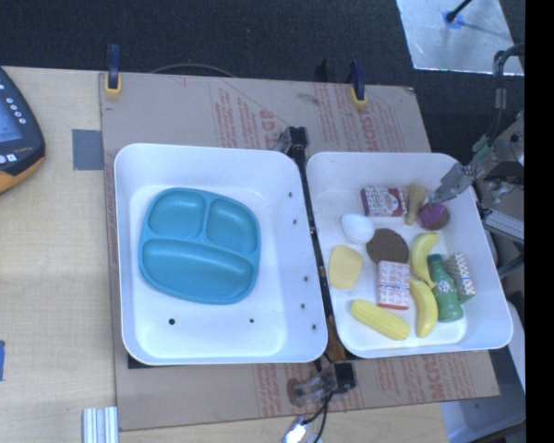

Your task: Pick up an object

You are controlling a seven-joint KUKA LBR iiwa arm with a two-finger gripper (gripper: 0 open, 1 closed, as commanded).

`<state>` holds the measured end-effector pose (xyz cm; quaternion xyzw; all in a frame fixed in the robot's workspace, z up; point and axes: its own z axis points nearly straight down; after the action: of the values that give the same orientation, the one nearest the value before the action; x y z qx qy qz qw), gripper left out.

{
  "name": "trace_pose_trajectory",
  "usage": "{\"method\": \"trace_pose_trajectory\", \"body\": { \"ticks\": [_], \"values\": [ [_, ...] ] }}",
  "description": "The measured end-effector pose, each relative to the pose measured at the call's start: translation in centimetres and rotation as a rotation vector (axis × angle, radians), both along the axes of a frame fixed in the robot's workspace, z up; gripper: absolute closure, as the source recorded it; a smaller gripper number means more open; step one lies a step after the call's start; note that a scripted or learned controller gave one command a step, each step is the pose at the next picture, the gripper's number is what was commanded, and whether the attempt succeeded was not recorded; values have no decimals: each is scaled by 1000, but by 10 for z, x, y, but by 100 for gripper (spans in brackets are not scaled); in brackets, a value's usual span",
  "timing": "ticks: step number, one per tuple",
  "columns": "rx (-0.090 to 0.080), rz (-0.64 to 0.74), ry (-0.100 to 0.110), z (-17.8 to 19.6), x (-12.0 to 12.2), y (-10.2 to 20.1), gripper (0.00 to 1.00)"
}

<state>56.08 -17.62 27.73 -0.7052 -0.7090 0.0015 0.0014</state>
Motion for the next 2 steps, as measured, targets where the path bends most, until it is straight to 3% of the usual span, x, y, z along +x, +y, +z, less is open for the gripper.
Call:
{"method": "trace_pose_trajectory", "body": {
  "ticks": [1,2],
  "values": [
    [-2,1,4,-92,56,-35,0],
    [3,5,3,-188,92,-33,0]
  ]
}}
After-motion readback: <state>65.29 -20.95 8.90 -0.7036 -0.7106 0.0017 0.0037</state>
